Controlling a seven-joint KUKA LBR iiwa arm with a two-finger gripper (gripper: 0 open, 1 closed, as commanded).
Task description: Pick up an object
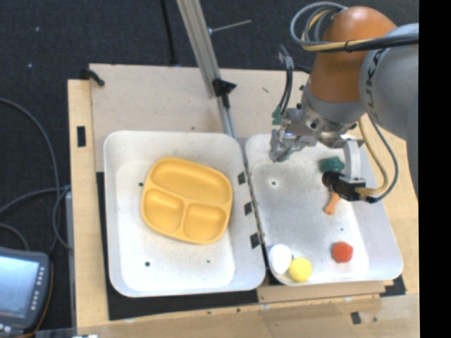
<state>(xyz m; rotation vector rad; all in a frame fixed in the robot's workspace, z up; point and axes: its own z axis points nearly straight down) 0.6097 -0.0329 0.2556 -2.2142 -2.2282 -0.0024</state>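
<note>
A grey arm (384, 62) with an orange band reaches in from the right over a table (162, 101) carrying 2 shallow white bins side by side. Its end effector (280, 148) hangs over the far left corner of the right bin (296, 210), near the wall shared with the left bin (127, 259). The tip is small, dark and blurred against the bin floor, so whether it is spread or closed cannot be told, and nothing can be seen held in it.

The arm's wrist and cables cover the far right part of the right bin. A green object (331, 165) peeks out beside the wrist, partly hidden, its shape hard to make out. Just below it lies an orange stick-like piece (330, 203), its upper end covered by a black fitting on the arm.

At the near edge of the right bin, a white ball (280, 258) and a yellow ball (301, 269) sit touching, with a red object (342, 252) apart to their right.

The left bin holds a yellow divided plate (187, 200) with 3 compartments. A metal post (201, 48) rises slantwise from behind the bins. A screen (21, 287) is cut off at the lower left.
</note>
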